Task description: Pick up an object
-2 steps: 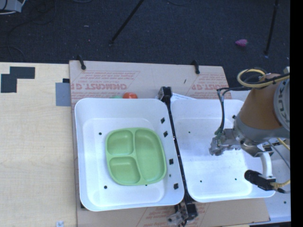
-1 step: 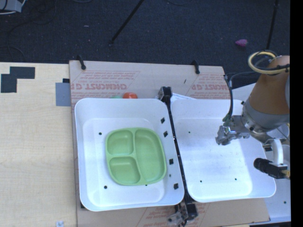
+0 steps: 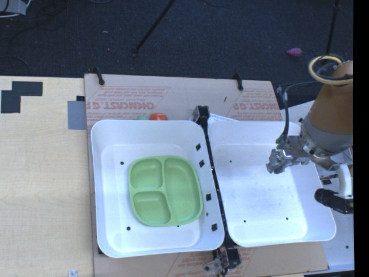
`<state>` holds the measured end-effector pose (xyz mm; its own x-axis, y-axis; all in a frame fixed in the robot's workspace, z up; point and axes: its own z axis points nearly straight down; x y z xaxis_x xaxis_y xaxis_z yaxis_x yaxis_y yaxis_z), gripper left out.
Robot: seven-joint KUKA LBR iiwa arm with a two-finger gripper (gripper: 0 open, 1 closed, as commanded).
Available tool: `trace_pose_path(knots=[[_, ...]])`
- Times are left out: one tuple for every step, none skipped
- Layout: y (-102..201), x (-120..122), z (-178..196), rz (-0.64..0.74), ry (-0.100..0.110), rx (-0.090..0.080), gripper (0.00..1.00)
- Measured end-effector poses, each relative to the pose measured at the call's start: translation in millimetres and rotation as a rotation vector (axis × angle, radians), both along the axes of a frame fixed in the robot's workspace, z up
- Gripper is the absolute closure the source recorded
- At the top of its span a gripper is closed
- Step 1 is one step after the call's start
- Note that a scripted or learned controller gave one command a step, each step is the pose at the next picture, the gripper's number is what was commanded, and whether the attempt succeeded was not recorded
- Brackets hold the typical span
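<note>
A: What takes up the most room?

B: The pale wooden bench point(image 3: 40, 183), running off to the left, with a brown cardboard sheet point(image 3: 173, 100) printed in red lying on it under the bins. Dark carpeted floor point(image 3: 173, 22) with cables lies beyond the far edge.

A: And the bins?

B: Two shallow white plastic bins side by side. The left bin point(image 3: 109, 154) and the right bin point(image 3: 259, 224) meet along a black clamped seam point(image 3: 210, 178) that runs from far to near between them.

A: Where is the arm?

B: The grey arm with its orange band point(image 3: 334, 105) comes in from the right, over the far right part of the right bin. A yellow ring of cable point(image 3: 326, 68) sits at its top.

A: What is there to pick up?

B: A light green plastic tray with three compartments point(image 3: 165, 190), lying flat in the middle of the left bin, slightly turned. It is well apart from the arm, across the seam.

A: And the hand?

B: The metal two-finger hand point(image 3: 278, 160) hangs above the right bin's floor, near its far right side. Nothing shows between its fingers. Whether they are apart or together I cannot tell; they are small and blurred.

A: Anything smaller?

B: A small orange-red object point(image 3: 158, 117) just behind the far wall of the left bin, with a bit of green point(image 3: 140, 118) beside it on its left; both are mostly hidden by the wall. There is also a small purple thing point(image 3: 294, 52) on the floor at far right.
</note>
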<state>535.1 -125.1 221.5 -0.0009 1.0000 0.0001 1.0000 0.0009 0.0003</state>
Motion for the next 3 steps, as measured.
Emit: trace_pose_path(knots=[[43, -1, 3, 0.002, 0.004, 0.002, 1.0], [86, 0, 2, 0.003, 0.006, 0.003, 1.0], [141, -7, 12, 0.004, 0.003, 0.002, 1.0]])
